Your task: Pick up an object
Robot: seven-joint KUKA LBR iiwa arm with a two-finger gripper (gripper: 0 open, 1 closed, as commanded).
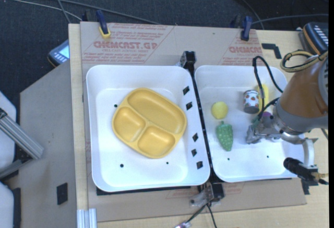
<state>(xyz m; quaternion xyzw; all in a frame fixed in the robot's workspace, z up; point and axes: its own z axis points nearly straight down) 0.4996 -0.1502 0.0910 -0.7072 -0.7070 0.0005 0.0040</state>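
Arm (pixel 305 99) low over right bin (pixel 237 167)

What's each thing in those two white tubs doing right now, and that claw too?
Yellow divided plate: lying flat in the left bin.
Yellow ball: resting in the right bin.
Green bumpy toy: lying below the ball.
Grey can: resting near the arm.
Claw: low in the right bin, holding nothing visible.

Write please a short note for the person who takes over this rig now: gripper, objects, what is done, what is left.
Gripper: low in the right bin, beside the green toy; nothing seen between its fingers.
Objects: green toy, yellow ball and a small grey-white object lie in the right bin; a yellow divided plate lies in the left bin.
Done: no pick yet.
Left: grasp one object and lift it.
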